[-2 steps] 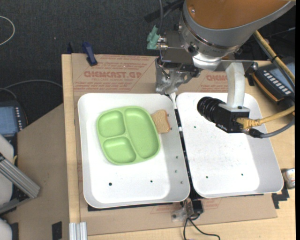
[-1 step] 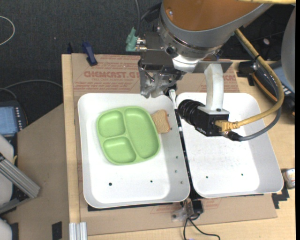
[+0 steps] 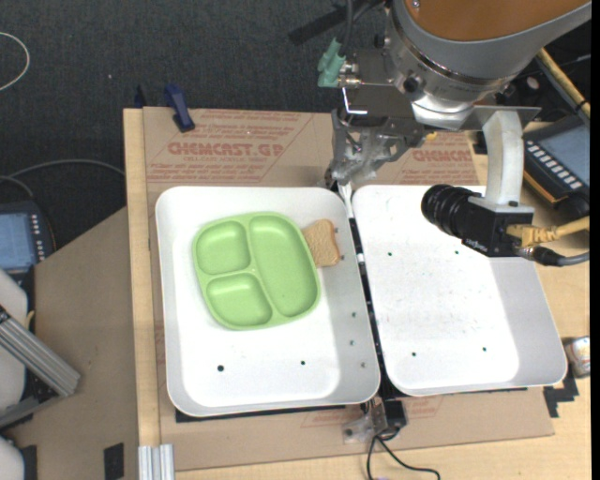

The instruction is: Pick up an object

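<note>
A light green divided plate (image 3: 255,270) with three compartments lies in the left bin (image 3: 187,366). A tan, bread-like slice (image 3: 322,243) rests against the plate's right rim, near the bin's back right corner. My gripper (image 3: 352,169) hangs over the back edge of the bench, just above the gap between the two bins and a little behind the tan slice. It touches neither the slice nor the plate. The grey arm with its orange band (image 3: 469,23) enters from the upper right.
The right bin (image 3: 450,319) shows a bare, speckled white floor. A black cylindrical unit on a white bracket (image 3: 464,218) juts over its back right part. Both bins sit on a cardboard sheet (image 3: 234,141); cables and a clamp lie at the front edge.
</note>
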Motion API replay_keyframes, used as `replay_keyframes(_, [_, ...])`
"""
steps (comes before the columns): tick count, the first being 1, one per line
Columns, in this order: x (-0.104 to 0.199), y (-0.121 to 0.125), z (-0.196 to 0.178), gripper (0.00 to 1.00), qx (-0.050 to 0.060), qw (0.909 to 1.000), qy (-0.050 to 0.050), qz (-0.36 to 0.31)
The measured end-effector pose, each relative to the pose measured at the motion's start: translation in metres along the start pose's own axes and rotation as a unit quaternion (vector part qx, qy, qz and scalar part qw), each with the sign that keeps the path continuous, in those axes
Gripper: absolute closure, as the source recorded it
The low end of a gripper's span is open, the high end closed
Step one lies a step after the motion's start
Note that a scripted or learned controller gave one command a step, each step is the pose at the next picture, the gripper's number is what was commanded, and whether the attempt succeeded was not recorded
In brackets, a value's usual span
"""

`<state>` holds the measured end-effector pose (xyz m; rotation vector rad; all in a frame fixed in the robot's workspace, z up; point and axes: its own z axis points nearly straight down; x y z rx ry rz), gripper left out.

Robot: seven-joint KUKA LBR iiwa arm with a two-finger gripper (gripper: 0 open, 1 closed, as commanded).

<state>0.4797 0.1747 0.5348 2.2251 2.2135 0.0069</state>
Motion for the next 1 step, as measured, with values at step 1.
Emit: replay_keyframes(1, [-0.0326, -0.0022, 0.1263, 1.0, 0.01, 0.9999, -0.003, -0.001])
